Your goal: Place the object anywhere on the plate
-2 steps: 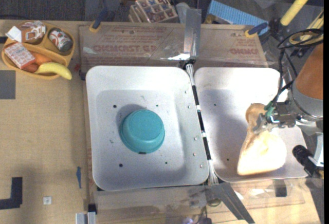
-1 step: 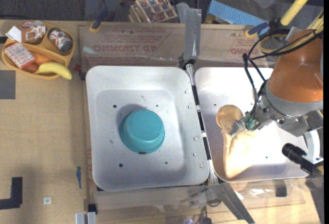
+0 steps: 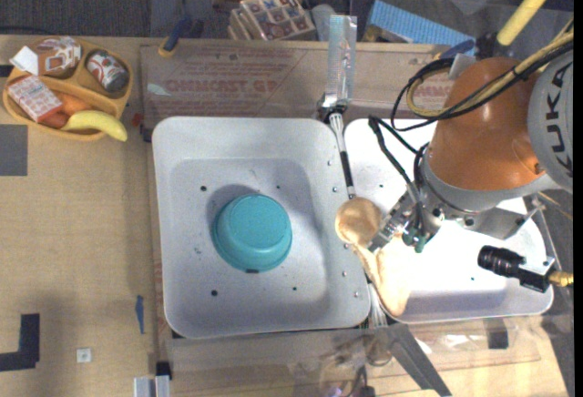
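A teal plate (image 3: 252,231) sits in the middle of the left bin (image 3: 182,158). A tan, floppy object (image 3: 361,222) with a rounded top and a wider lower end hangs over the seam between the two bins. My gripper (image 3: 387,238) reaches down from the orange wrist (image 3: 478,136) over the right bin (image 3: 455,290) and is shut on the tan object's narrow middle. The object is to the right of the plate, a short gap away from its rim. The arm hides much of the right bin.
A yellow tray (image 3: 64,90) with a banana and other toy food rests on the bench at the far left. A metal bar (image 3: 341,58) stands behind the seam between the bins. Black cables (image 3: 401,149) loop from the wrist over the right bin.
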